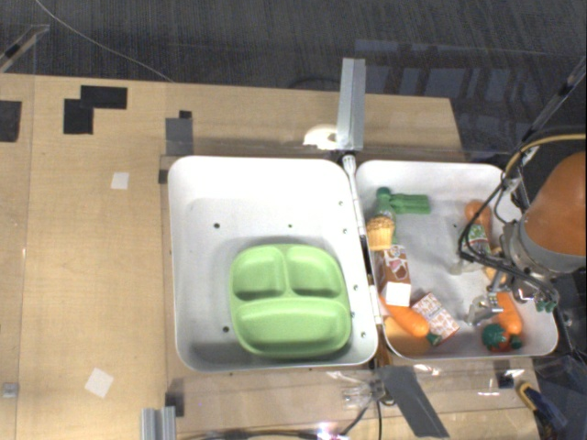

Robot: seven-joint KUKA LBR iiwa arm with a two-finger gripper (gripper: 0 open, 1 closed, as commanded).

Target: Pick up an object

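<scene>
Carrot (507, 317) just below gripper (492, 302).

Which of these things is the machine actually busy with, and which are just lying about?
In play: grey arm's tool, over the orange plastic carrot with green top.

Lying about: green divided plastic tray, green plastic bottle, small brown carton, second orange carrot.

Your landmark, the divider (353, 211) | left bin (197, 246): sectioned tray (289, 299) inside, toward you | right bin (431, 174): small items clustered beside the divider (396, 278)
</scene>
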